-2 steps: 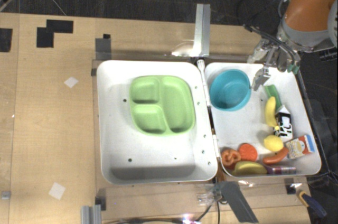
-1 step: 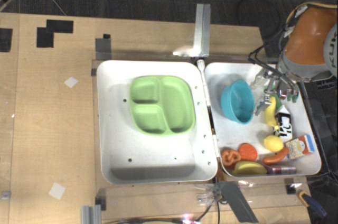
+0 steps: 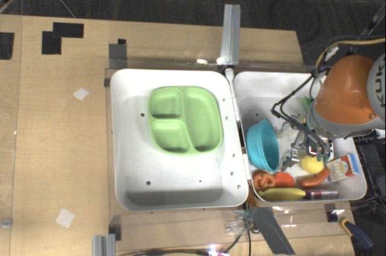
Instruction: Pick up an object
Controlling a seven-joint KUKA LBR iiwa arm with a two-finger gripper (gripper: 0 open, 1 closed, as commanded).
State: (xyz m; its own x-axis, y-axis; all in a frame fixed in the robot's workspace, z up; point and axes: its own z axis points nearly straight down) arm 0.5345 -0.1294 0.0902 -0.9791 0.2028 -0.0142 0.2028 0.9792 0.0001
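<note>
In the right-hand bin (image 3: 265, 89) the arm (image 3: 347, 95) has reached in from the right, its orange band sitting high over the far corner and cables looping off the wrist. The jaws (image 3: 304, 149) hang low among the clutter, just above a small yellow lemon-like object (image 3: 312, 165); the metal parts there blur together, so I cannot tell how far apart they stand or whether anything is caught between them. Just to the left of them a blue bowl (image 3: 263, 144) lies tipped on its side against the wall shared with the other bin. Along the near edge a red tomato-like piece (image 3: 263, 180) sits by the bowl's lower rim, a yellow banana (image 3: 283, 194) lies flat beside it, an orange carrot-shaped thing (image 3: 318, 177) rests just under the lemon, and a dark marker-like stick (image 3: 322, 194) lies next to the banana's end. A small red and white carton (image 3: 341, 168) lies at the right of the heap. The left bin (image 3: 129, 128) holds a green divided tray (image 3: 184, 119), set flat near its middle. Both bins rest on the wooden surface (image 3: 54, 146)
</note>
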